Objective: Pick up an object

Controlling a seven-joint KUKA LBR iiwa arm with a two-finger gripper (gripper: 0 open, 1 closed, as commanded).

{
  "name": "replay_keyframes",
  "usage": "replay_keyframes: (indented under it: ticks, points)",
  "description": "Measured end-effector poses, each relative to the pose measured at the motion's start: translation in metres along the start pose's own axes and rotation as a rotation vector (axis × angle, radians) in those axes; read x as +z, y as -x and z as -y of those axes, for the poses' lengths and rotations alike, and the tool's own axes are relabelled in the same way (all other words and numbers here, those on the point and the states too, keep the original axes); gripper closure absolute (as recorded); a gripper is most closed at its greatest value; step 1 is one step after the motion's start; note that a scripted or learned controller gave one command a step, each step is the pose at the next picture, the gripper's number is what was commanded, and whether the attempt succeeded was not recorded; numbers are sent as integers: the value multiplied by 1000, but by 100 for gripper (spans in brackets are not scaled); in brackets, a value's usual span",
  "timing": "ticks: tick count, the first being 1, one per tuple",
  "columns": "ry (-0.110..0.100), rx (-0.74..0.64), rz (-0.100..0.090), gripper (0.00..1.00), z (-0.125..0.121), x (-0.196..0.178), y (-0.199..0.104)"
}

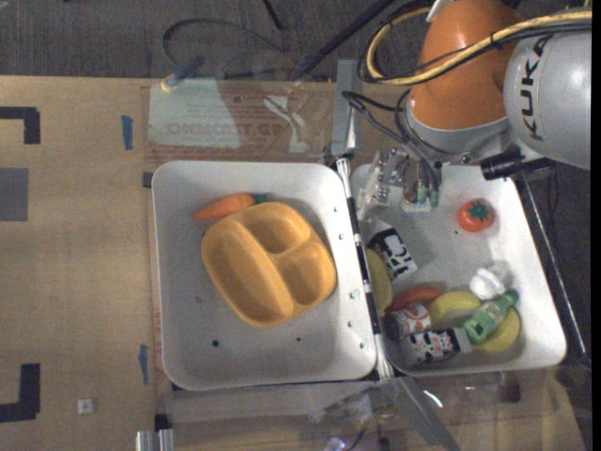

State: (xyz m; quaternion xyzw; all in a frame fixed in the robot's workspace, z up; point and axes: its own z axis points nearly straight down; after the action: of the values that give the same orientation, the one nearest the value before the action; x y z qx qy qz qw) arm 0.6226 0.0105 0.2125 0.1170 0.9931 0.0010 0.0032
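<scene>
My gripper (401,188) hangs over the far left corner of the right bin (543,285), open, with nothing between its fingers. Just below it a black-and-white can (394,254) lies on the bin floor. A small orange tomato-like fruit (476,215) sits to the gripper's right. Along the bin's near side are a yellow lemon (454,304), a green bottle (490,316), a cow-patterned carton (434,344), a small printed can (410,321), a red piece (413,296) and a white lump (488,282).
The left bin (178,280) holds a yellow divided plate (268,261) and an orange carrot (223,207) at its far side. A banana (378,280) lies against the wall between the bins. The arm's grey and orange body (470,64) looms over the right bin's far edge.
</scene>
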Motion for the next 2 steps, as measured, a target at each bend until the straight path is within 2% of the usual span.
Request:
replay_keyframes:
  ticks: [1,2]
  points:
    - [-1,-158,-4,100,37,17,-41]
    - [0,-162,2,100,40,-43,16]
